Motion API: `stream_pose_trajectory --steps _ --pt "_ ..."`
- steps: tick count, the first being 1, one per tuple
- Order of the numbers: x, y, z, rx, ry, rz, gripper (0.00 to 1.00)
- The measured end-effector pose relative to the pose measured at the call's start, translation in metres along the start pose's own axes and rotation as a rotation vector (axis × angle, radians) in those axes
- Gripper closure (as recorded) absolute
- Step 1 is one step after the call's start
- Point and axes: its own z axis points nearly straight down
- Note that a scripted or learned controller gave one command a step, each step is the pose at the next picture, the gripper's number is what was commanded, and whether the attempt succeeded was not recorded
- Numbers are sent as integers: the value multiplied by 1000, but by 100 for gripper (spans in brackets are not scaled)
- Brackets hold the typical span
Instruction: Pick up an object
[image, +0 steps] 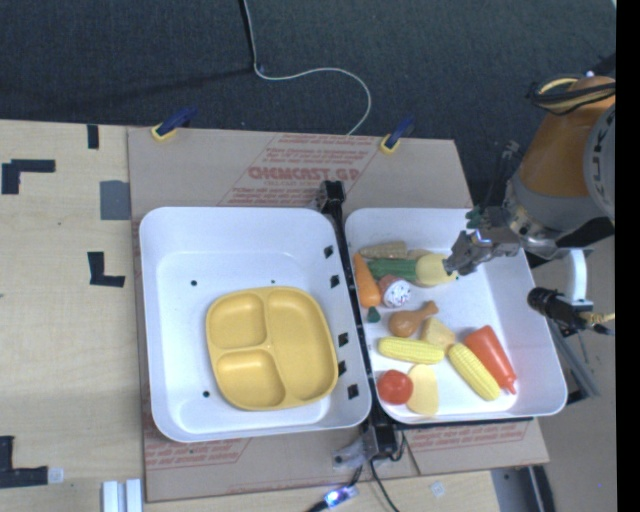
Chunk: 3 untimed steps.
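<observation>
While the gripper (462, 256), its opening impossible to judge, hovers beside a pale yellow toy (430, 268) at the right bin's (530, 400) upper edge, a clean pick likely demands a centred descent clear of neighbouring toy corn (410, 350).

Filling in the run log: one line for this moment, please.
gripper: over right bin, beside pale yellow fruit | held: nothing seen | left bin: yellow tray
</observation>
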Motion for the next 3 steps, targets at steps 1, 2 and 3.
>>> stream_pose_trajectory --steps 1,2,3 --pt "1 1 -23 2 1 1 100" --pt "60 4 -17 6 2 -4 100" --pt "70 -7 -14 7 1 1 100"
